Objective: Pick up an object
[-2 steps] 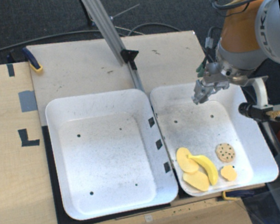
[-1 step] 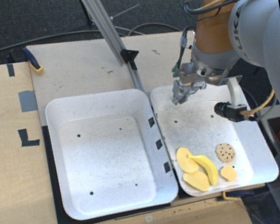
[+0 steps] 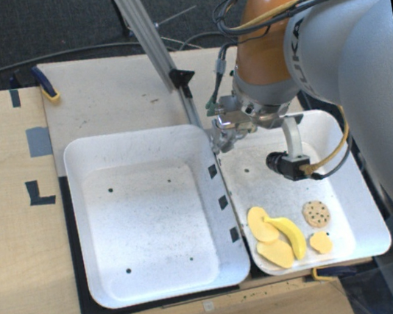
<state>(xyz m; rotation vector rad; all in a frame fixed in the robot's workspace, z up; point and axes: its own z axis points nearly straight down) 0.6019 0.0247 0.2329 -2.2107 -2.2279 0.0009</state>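
bins [image 3: 135,144]: matt white plastic | bench [image 3: 9,243]: pale wood

No readable text, label or number anywhere (bins included).

One fixed camera — overhead, slanting down on both bins [image 3: 135,144].

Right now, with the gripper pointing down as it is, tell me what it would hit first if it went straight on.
Most likely the bare floor of the right bin, near its upper left corner. The gripper hangs there, well away from the yellow pieces and the cookie. Depth is unclear from this slant.
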